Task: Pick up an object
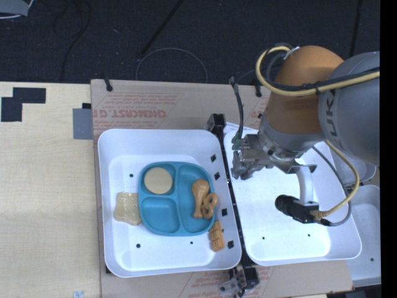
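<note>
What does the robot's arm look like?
The arm is fat, round and grey, with a big orange band near the wrist. A yellow cable loops over the orange part, and another runs down its side. The gripper is dark metal.

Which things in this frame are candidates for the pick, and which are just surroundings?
Job:
- round tan cookie in blue divided plastic plate
- brown chicken drumstick toy and pretzel in the plate
- pale bread slice left of the plate
- orange-brown ridged piece
- gripper

Surroundings:
- left white bin
- right white bin
- cardboard sheet
</note>
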{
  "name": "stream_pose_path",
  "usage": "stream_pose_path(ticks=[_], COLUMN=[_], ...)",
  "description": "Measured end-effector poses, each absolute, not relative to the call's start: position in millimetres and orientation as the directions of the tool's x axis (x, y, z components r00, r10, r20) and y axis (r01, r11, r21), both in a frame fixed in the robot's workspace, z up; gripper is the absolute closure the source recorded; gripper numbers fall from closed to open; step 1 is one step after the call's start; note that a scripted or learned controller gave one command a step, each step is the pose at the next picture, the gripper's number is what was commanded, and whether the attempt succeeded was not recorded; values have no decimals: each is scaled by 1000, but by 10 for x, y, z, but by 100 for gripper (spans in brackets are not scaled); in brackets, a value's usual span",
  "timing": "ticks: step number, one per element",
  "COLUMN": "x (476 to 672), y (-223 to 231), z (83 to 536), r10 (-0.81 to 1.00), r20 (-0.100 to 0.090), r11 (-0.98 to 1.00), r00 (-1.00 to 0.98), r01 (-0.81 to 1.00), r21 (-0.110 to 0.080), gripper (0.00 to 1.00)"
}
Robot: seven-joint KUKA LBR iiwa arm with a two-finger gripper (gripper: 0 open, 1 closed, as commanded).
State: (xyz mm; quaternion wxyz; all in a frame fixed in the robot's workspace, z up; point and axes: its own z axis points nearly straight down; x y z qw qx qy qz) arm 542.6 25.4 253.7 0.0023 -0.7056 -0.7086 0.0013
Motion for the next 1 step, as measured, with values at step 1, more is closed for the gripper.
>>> stream_pose_path(ticks=[1], x=[5470], y=[762], z=[2542], r10=[1000], r20=[1], r11=[4], r00=[-4], r01=[1000], r21=[-4], gripper=[100])
